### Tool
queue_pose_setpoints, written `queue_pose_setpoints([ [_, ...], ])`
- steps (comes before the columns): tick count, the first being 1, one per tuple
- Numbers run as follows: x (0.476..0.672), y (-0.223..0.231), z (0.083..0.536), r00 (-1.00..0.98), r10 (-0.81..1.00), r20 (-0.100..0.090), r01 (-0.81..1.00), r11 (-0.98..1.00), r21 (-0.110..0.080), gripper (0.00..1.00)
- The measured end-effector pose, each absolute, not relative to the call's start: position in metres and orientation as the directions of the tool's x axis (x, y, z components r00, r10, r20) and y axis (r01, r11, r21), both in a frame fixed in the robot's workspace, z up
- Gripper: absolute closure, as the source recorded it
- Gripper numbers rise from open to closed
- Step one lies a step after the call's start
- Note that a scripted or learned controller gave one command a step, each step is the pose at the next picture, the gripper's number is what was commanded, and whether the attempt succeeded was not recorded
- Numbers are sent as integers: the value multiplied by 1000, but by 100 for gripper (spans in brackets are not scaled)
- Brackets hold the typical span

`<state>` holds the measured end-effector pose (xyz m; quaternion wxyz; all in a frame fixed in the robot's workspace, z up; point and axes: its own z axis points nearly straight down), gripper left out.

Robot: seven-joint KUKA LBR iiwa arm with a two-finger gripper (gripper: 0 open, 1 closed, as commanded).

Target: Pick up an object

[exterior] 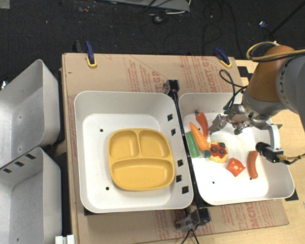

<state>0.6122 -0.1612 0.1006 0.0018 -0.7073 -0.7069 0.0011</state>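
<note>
The right bin (244,189) holds several toy foods. An orange carrot (198,136) lies beside a green pod (192,146) against the left wall. A short red-orange sausage (202,123) lies just behind them. In the middle sit a yellow piece with dark spots (218,152) and a red wedge (235,167). A brown-red sausage (252,164) lies further right. My gripper (227,124) hangs over the bin's back half, right of the red-orange sausage, open with nothing between its fingers.
The left bin (91,136) carries a yellow divided plate (141,159). A black divider (180,136) runs between the bins. The grey arm with its orange band (267,78) and cables crosses the right bin's far right corner.
</note>
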Motion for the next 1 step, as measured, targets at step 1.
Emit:
queue_pose_setpoints([
  [1, 614, -162, 114, 1, 1000, -1, 1000, -1, 3, 100],
])
